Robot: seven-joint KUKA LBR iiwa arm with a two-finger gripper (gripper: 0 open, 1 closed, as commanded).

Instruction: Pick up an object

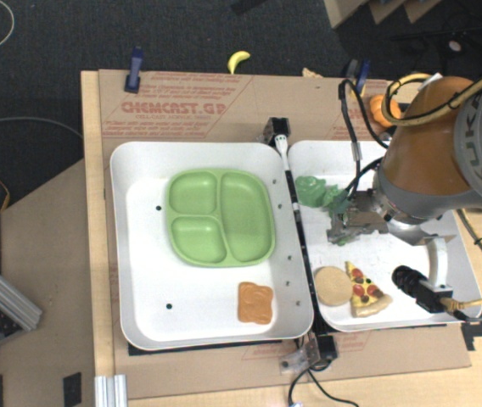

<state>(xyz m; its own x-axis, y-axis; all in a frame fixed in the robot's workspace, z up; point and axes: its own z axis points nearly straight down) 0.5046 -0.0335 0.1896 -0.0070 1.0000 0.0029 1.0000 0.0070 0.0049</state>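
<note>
The claw (343, 227) hangs low in the right bin (445, 312), just beside the green toy (313, 192), which lies against the divider (292, 219) between the bins. Whether its fingers are apart or together I cannot tell; the wrist and cabling blur them into one dark lump.

The likely fault is a miss: the toy sits at the claw's far-left side, hard against the divider, so a finger could strike the bin wall or push the toy aside rather than straddle it. The cables (355, 155) trailing above the toy could also snag.

The arm (432, 159) covers much of the bin right of the toy. Below the toy, a cookie (333, 286) and a pizza slice (365, 292) touch, well apart from the claw.
</note>
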